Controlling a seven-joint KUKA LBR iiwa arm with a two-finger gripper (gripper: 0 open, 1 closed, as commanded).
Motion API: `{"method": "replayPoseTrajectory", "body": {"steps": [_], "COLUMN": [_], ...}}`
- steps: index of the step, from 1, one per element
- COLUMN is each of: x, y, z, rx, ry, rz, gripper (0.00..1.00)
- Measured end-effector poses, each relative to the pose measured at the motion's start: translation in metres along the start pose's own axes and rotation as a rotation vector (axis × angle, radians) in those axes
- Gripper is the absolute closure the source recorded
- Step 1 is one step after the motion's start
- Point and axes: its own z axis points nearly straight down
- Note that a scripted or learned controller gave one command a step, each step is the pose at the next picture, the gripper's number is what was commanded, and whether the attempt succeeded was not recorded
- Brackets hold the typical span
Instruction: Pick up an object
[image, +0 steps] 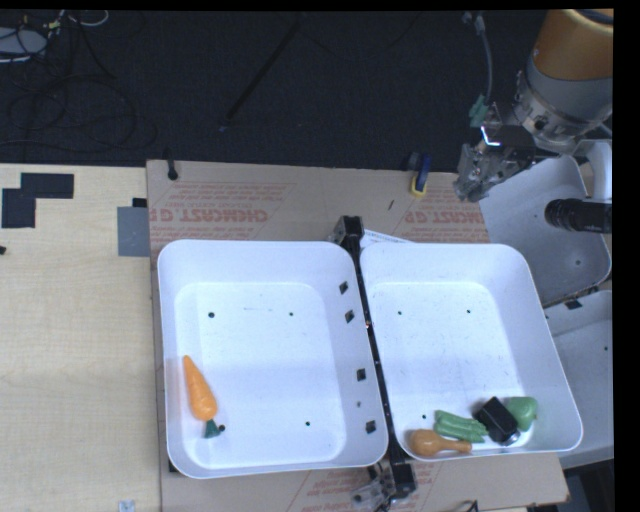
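- Nearest, at about five o'clock in the right bin (545, 330), an orange gourd-shaped toy (437, 443), green pea pods (460, 427), a black block (496, 419) and a green piece (522, 408) lie bunched against the near wall.
- At seven o'clock in the left bin (165, 330), a toy carrot (199, 389) lies alone beside the left wall.
- Risk: in the cluster, a descent could catch two pieces or strike the bin wall; the carrot's taper may slip from a pinch.
- Farthest, at one o'clock beyond the bins, the gripper (480, 178) hangs above the cardboard, carrying nothing visible; its grasp state cannot be told.
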Motion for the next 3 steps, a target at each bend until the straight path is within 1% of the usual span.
{"method": "replayPoseTrajectory", "body": {"steps": [1, 2, 3], "x": [0.06, 0.188, 0.144], "y": [0.0, -0.028, 0.002], "z": [-0.036, -0.086, -0.15], "rx": [0.001, 0.001, -0.002], "ry": [0.0, 0.002, -0.002], "rz": [0.0, -0.008, 0.007], "gripper": [1.0, 1.0, 1.0]}}
